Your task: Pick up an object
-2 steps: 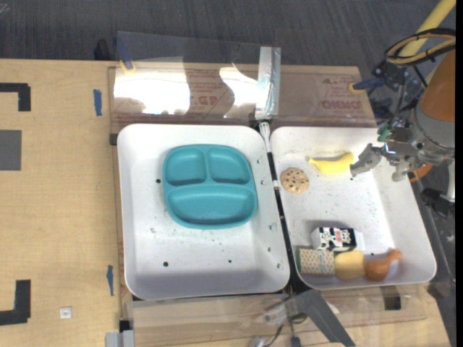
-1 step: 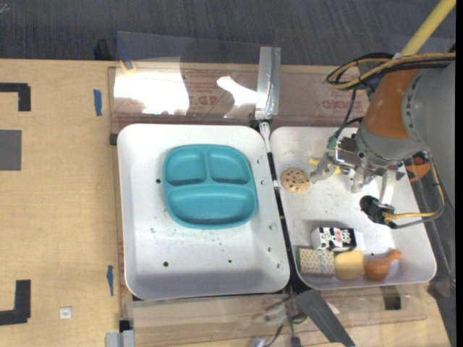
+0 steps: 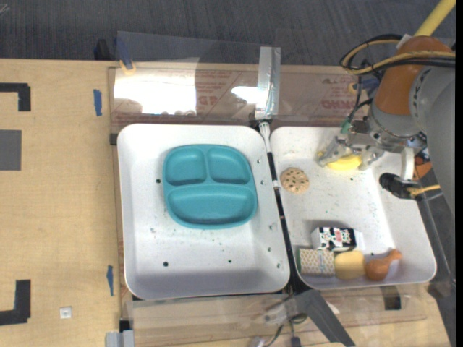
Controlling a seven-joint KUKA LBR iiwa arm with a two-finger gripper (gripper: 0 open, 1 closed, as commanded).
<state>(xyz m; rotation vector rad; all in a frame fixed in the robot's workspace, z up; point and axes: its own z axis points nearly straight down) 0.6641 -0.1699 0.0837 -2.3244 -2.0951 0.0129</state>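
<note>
Two white bins [image 3: 145, 266] side by side; gripper [image 3: 346, 152] in right bin, fingers straddling yellow object [image 3: 344, 163], grasping it; teal divided plate [image 3: 210, 184] left.

Bench [image 3: 51, 194] bears two white bins [image 3: 137, 215] side by side.

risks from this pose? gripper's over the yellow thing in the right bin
1. The gripper sits at the yellow object close to the right bin's back wall; a grasp there may clip the wall or only nudge the object.
2. The object looks partly covered by the gripper, so a firm hold can't be confirmed; it may slip on lifting.
3. The cookie lies nearby and could get knocked if the arm sweeps left.
</note>
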